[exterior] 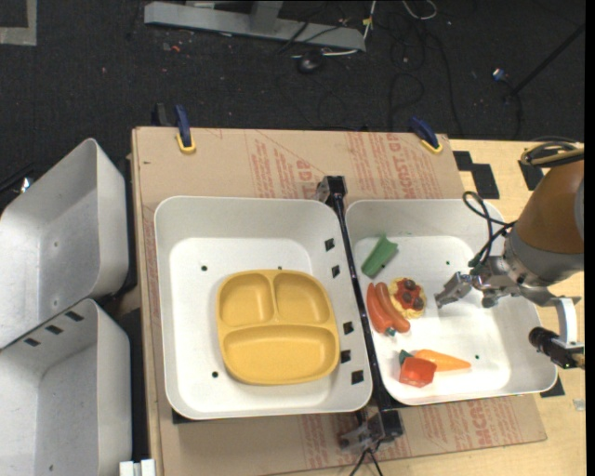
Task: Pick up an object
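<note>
1. Cardboard sheet (279, 167), tan with red print, covers the bench top; the landmark.
2. Two clamps with yellow tips, (184, 130) and (426, 135), grip its far edge.
3. Dark speckled floor (84, 65) lies beyond and left of it.
4. Grey metal bar (251, 23) lies on the floor beyond it, with black cables (409, 84) nearby.
5. Two white tubs (56, 279), tilted, sit left of it.
6. Light-wood surface with black tape marks (479, 172) at its right.

Red print on cardboard (390, 153), mirrored, illegible.
</note>
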`<move>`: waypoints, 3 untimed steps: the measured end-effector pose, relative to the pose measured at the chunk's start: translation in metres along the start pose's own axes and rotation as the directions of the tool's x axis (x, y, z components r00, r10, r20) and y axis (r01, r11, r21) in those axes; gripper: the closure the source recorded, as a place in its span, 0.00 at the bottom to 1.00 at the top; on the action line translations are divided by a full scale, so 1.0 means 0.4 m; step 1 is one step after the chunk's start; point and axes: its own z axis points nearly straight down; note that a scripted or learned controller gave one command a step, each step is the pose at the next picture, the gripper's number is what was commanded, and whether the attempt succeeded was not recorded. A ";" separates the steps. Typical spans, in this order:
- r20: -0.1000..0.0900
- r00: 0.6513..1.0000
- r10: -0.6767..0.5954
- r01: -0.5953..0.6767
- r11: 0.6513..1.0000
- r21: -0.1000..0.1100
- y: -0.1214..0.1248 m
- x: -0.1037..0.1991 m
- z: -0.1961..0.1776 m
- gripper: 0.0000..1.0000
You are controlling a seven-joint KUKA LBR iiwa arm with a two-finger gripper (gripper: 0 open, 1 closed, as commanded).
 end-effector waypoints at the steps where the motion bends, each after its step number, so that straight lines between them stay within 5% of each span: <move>1: 0.001 1.000 -0.002 0.002 1.000 -0.004 0.000 0.002 0.029 0.00; 2: 0.002 1.000 -0.001 0.001 1.000 -0.006 0.002 0.001 0.001 1.00; 3: 0.005 1.000 0.000 0.000 1.000 -0.012 0.000 -0.020 -0.149 1.00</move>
